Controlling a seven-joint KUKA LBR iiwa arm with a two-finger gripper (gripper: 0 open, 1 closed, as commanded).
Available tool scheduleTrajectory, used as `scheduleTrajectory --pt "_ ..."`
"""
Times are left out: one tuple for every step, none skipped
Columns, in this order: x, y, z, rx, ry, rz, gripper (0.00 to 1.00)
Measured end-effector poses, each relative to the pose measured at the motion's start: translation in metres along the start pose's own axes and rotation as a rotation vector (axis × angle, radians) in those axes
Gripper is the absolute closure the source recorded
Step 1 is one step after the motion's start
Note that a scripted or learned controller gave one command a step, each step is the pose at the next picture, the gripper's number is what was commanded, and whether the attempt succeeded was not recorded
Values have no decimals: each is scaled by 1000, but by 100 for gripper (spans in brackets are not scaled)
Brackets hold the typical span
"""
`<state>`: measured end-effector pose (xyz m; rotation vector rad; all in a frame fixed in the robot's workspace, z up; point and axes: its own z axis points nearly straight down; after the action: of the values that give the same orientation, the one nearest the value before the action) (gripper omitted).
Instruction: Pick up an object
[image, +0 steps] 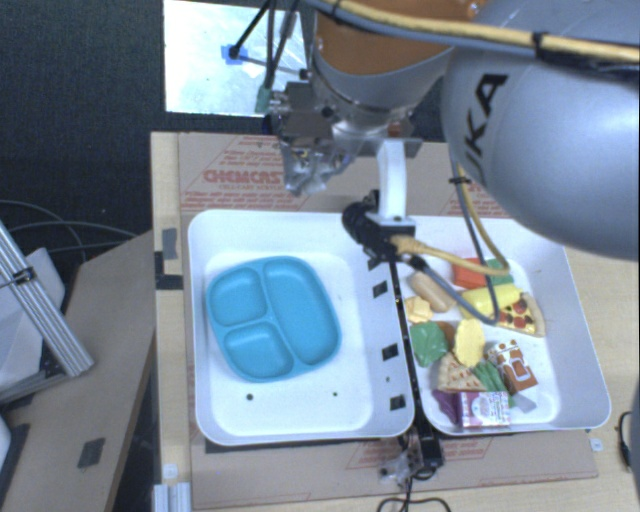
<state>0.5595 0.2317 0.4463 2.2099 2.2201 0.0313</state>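
Grey arm's pincer (305, 178) hovers at 12 o'clock above left bin (205, 400); its state, cannot tell. Toy food pile (475, 350) untouched in right bin (580, 380), 3 o'clock. Nothing lifted; whole pick remains.

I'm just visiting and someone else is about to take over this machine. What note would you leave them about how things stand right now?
Hand: raised above the far edge of the left bin, nothing visibly between its fingers; open or shut is hard to tell.
Left bin: holds a blue divided plate.
Right bin: a pile of toy food, including a hot dog, a pizza slice and a small carton.
Done: no object picked up.
Left: lower onto one item, grasp and lift it.
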Motion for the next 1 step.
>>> scheduleTrajectory --pt "-36 40 216 32 -14 8 100"
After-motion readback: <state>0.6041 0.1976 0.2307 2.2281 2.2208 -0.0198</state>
